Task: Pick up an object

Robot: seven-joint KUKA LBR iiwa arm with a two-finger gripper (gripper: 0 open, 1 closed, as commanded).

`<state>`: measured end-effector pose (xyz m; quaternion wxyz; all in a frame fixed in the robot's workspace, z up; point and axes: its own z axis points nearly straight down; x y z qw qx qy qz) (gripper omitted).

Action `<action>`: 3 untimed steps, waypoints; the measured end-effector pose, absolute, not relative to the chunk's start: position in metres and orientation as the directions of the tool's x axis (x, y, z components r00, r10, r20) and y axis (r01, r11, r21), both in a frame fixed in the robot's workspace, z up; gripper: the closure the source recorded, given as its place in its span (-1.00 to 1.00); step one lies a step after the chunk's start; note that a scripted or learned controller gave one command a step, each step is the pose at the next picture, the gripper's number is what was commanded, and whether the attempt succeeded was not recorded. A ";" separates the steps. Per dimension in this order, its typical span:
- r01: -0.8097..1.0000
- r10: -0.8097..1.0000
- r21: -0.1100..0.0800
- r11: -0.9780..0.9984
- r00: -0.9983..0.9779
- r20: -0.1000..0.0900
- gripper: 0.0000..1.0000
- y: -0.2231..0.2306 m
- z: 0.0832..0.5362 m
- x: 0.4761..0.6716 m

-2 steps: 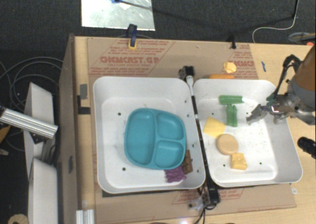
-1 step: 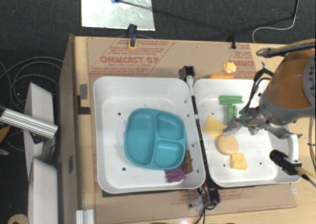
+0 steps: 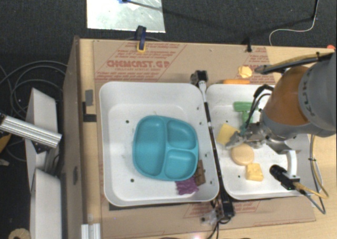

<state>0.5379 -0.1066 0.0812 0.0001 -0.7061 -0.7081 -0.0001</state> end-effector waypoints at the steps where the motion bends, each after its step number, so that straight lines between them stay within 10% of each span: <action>1: 1.000 1.000 0.012 -0.001 0.001 -0.005 -1.00 -0.155 0.155 0.578; 2: 1.000 1.000 -0.001 0.009 -0.009 0.002 -1.00 -0.112 0.081 0.606; 3: 1.000 1.000 0.003 0.007 -0.007 0.000 1.00 -0.115 0.095 0.606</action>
